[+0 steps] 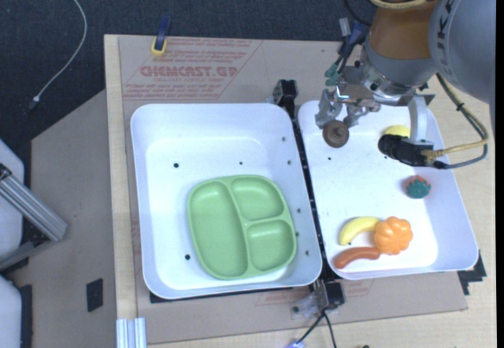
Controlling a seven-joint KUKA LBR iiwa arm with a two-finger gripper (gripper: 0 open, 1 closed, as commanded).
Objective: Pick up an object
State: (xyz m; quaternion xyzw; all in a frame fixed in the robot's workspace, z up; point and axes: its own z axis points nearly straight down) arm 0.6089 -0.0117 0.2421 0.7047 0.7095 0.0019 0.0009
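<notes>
My gripper (337, 123) hangs over the far left corner of the right bin (449, 216). A small brown round thing (337, 135) sits right at its tip; whether it is gripped is unclear. Nearer the front of that bin lie a yellow banana (357, 227), an orange pumpkin (393, 235) and a reddish sausage (356, 257), all close together. A small green and red piece (417, 187) rests near the right wall. A yellow piece (396, 132) at the back is partly hidden by a black part of the arm (405, 151).
The left bin (157, 181) holds a green divided plate (240, 224) toward its front. A black clip (284, 90) sits on the rim between the bins at the back. The arm's grey and orange body (417, 16) looms over the back right.
</notes>
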